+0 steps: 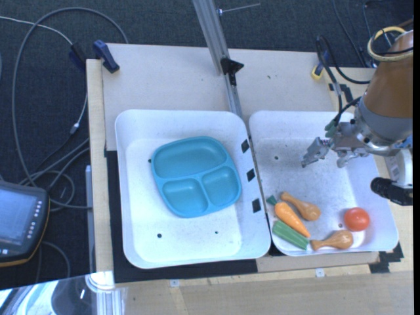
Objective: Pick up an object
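Note:
Several toy foods lie at the near end of the right bin (289, 136): an orange carrot (291, 218), a green vegetable (289, 235), two tan drumstick-shaped pieces (304, 207) (333, 241) and a red tomato (356, 218). My gripper (328, 157) hovers over the middle of that bin, up and away from the food. It is open, with nothing between its fingers. The arm with its orange band (392, 77) comes in from the right.
A blue divided plate (195, 175) rests in the left bin (131, 195). A metal pole (213, 25) rises from the back between the bins. Cables lie on the floor at the left, beside a tablet (20, 222).

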{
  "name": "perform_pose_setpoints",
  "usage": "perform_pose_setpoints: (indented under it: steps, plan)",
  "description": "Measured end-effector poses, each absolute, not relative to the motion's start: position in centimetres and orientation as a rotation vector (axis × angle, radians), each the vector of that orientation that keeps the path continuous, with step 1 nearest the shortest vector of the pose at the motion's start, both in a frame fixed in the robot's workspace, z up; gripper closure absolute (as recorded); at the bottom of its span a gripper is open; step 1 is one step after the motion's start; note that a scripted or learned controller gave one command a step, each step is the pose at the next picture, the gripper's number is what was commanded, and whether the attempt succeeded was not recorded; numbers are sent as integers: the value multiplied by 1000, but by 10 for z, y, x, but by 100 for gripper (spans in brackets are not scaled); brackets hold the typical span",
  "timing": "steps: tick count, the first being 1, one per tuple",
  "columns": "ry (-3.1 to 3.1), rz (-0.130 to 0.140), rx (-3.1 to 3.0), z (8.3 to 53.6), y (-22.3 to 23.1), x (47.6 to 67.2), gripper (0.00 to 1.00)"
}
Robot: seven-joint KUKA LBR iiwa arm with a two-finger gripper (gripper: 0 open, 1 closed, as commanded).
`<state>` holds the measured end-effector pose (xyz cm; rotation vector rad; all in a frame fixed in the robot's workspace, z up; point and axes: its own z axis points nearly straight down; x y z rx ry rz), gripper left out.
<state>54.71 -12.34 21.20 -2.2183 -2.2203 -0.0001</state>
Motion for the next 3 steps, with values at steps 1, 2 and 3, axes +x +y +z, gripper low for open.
perform_pose_setpoints:
  steps: [1,2,3]
  plan:
    - [-2221,-1,-2219,212,-123,547,0]
    - [-2217,5,-2216,167,-116,547,0]
    - [-2217,5,-2216,121,-111,553,0]
